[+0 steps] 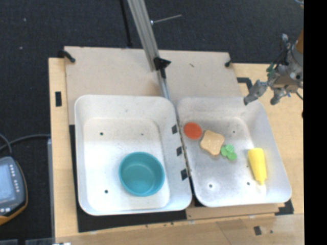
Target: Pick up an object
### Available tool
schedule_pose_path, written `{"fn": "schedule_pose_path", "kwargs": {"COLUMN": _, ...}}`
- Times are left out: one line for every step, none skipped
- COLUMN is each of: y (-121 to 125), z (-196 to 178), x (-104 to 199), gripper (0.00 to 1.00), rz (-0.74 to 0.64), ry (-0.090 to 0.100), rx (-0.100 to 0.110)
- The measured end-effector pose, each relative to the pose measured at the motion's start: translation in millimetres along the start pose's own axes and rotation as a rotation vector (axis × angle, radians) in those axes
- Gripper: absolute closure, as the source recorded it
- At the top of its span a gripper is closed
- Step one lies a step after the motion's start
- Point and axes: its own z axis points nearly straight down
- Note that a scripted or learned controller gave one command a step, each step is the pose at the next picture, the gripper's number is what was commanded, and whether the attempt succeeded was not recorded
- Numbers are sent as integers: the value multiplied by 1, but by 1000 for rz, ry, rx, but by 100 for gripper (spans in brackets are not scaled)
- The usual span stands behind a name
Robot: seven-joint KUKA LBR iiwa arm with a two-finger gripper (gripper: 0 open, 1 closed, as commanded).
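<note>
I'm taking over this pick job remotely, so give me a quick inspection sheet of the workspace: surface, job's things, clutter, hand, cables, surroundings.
Surface: wooden bench bearing two shallow white bins, left bin and right bin, side by side.
Job's things: teal bowl upright in the left bin; in the right bin an orange disc, a tan toast-like piece, a small green item touching the tan piece, and a yellow corn-like piece, apart from the rest.
Clutter: nothing seen.
Hand: hand above the right bin's far right corner, holding nothing.
Cables: a dark cable at the left edge, by a handheld pendant.
Surroundings: dark floor; metal post behind the bins.
</note>
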Motion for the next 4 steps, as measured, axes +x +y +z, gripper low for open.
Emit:
{"fn": "schedule_pose_path", "kwargs": {"y": 0, "z": 0, "x": 0, "gripper": 0, "rz": -1, "ry": -1, "rx": 1}}
{"fn": "schedule_pose_path", "kwargs": {"y": -10, "z": 49, "x": 1, "gripper": 0, "rz": 4, "ry": 1, "rx": 5}}
{"fn": "schedule_pose_path", "kwargs": {"y": -12, "z": 91, "x": 2, "gripper": 0, "rz": 4, "ry": 1, "rx": 4}}
{"fn": "schedule_pose_path", "kwargs": {"y": -12, "z": 148, "x": -8, "gripper": 0, "rz": 4, "ry": 1, "rx": 5}}
